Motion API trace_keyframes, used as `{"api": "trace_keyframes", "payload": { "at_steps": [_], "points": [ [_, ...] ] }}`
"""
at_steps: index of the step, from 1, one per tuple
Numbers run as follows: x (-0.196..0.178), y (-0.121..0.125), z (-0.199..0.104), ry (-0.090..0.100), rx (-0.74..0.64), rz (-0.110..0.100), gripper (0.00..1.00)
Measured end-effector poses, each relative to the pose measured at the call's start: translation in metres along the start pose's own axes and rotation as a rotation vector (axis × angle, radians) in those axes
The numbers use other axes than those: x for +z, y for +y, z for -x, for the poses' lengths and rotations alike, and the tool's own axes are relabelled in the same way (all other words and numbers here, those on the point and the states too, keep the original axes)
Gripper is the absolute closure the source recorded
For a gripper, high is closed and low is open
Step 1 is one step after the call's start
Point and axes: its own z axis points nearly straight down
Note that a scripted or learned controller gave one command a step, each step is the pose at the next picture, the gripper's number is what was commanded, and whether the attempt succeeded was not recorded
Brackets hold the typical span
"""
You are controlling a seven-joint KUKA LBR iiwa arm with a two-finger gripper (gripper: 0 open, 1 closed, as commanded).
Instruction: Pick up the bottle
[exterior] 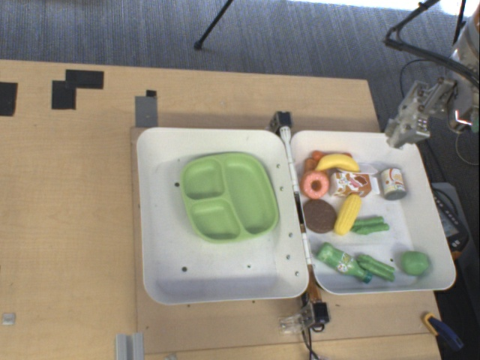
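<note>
The bench (67, 238) carries two white bins side by side. The left bin (161, 276) holds a green divided plate (225, 197) near its centre. The right bin (435, 276) holds a scatter of toy food.

The gripper (409, 122) hangs over the right bin's far right corner, at 1 o'clock from the bin's centre, with nothing under it but the rim. Whether it is released or clenched cannot be told from this view; no item is seen in it.

The bottle (341, 261), green with a pale label, lies on its side at 7 o'clock from the bin's centre, near the front wall. It is at 7 o'clock from the gripper and well apart from it. The corn (347, 214), donut (315, 185) and can (392, 183) lie between them. A green pod (377, 268) lies just beside the bottle at 3 o'clock. A lime (415, 262) sits further along at 3 o'clock.
</note>
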Motion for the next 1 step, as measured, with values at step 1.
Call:
{"api": "trace_keyframes", "payload": {
  "at_steps": [1],
  "points": [
    [-0.0687,-0.0477,-0.0015,0.0,-0.351,0.0,1.0]
  ]
}}
